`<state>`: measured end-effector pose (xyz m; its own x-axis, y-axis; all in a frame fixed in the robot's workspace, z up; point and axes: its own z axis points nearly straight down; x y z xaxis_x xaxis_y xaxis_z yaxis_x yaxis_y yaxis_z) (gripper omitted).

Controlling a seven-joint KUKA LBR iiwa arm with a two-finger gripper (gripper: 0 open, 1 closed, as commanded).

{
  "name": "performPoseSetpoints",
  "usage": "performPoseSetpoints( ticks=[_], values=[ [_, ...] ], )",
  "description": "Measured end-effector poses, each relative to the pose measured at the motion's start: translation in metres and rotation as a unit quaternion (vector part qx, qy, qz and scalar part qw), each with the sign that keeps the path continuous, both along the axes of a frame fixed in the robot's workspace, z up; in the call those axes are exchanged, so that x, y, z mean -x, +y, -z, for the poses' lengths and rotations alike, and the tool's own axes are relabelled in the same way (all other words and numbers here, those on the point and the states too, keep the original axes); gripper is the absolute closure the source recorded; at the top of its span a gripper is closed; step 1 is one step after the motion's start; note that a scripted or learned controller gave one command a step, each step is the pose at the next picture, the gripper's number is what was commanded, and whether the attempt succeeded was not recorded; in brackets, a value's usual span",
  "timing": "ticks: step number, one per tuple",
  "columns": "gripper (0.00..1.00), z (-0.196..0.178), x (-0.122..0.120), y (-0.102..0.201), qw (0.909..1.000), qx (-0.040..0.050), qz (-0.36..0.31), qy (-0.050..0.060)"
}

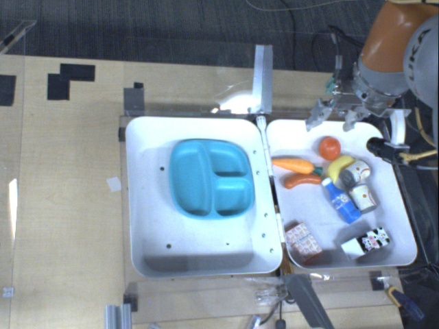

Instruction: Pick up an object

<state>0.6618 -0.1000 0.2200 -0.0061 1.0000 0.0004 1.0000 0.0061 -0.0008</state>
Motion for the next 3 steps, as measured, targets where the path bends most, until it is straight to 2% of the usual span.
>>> performPoseSetpoints(
  ticks=[1, 2, 3],
  values=[
    [0.00, -0.006, -0.007, 0.027, 0.9995, 0.0002, 0.032, 0.000],
    [0.00, 0.071, 0.057, -0.016, 1.0000, 0.0001, -0.004, 0.000],
    [0.00, -0.003, 0.015, -0.023, 0.9966, 0.0005, 0.082, -0.001]
  ],
)
